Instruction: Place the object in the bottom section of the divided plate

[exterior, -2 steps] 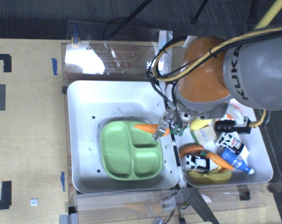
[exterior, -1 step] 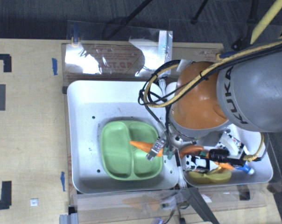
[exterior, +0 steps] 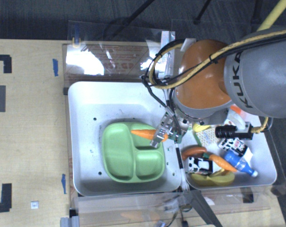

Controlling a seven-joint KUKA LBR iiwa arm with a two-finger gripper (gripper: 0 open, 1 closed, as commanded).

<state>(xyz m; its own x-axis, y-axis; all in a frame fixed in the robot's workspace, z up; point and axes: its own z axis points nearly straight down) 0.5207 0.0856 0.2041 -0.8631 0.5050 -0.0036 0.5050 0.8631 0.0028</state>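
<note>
Landmark: a green divided plate (exterior: 131, 151) lying flat in the left white bin (exterior: 86, 126), with one long section on its left and two smaller sections on its right.
Object: an orange carrot (exterior: 144, 133) stretched across the plate's upper right rim, its pointed tip over the plate, its thick end toward the right.
End effector (exterior: 160, 137): just beside the plate's upper right corner, its two fingers closed on the carrot's thick end.
Arm: grey with an orange band (exterior: 202, 79), up and to the right of the plate, with cables looped around it.
Right bin (exterior: 268, 162): right of the plate, crowded with a second carrot (exterior: 222, 162), a blue bottle (exterior: 239, 165), a cow-patterned item (exterior: 200, 164) and a banana (exterior: 211, 178).
Tabletop (exterior: 29, 126): pale wood, left of the plate.
</note>
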